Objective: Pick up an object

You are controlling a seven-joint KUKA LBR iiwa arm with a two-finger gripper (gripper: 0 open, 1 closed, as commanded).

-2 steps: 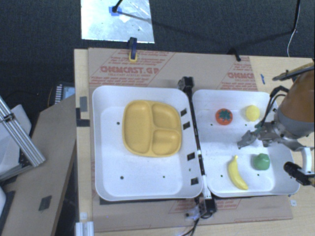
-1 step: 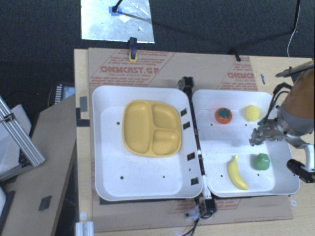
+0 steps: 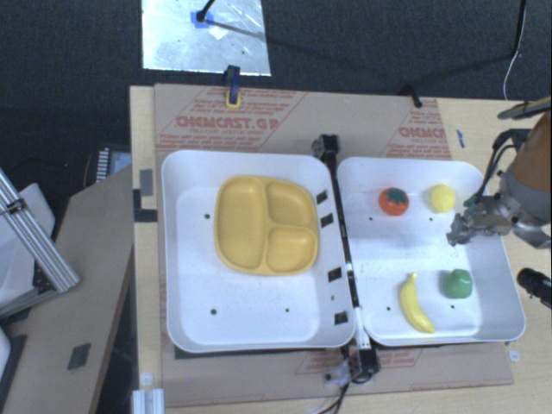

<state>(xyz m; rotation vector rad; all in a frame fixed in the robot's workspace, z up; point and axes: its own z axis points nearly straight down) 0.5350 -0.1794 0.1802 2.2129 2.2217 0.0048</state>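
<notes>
Left bin: white, shallow. Holds one yellow plate with three compartments, lying flat a little above the bin's centre.

Divider: the two bins meet along a dark seam with black clips spaced down it.

Right bin: white, shallow. Holds four items, all apart from one another.
- Tomato: red-orange with a green top, upper part of the bin.
- Lemon: yellow, just right of the tomato.
- Banana: yellow, lower part of the bin, lying lengthwise toward the near edge.
- Pepper: green, right of the banana, near the bin's right side.

Gripper: at the bin's right edge, between the lemon above and the pepper below, touching neither. Nothing is seen between its fingers; how far apart they stand cannot be told at this blur.

Arm: grey with an orange band, entering from the right.
</notes>
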